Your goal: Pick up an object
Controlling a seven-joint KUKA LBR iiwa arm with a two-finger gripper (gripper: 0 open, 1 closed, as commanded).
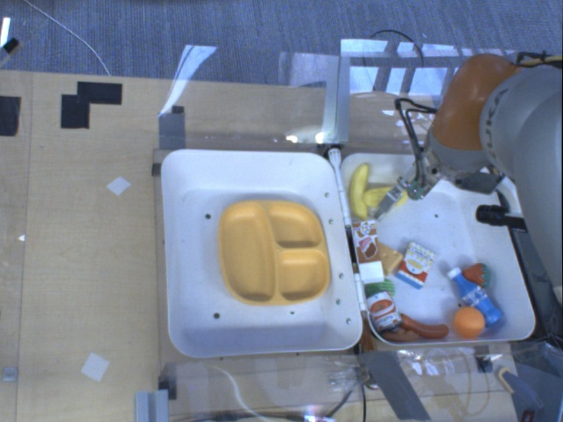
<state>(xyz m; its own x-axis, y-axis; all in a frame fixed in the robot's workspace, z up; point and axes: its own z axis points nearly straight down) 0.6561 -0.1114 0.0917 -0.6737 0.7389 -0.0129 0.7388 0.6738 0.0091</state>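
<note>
My arm (528,117): bulky rounded casing, light grey, smooth and matte. 1 orange band (464,99) wraps the segment above the wrist, glossy, curved like a dome from this angle. Below it a darker grey collar narrows toward the wrist. A thin black cable (406,117) loops out from the wrist area and bends back toward the tip. My pincer (412,188): small, metallic grey, slim, details too fine to resolve. 1 black bracket (497,214) juts from the casing's lower side.
</note>
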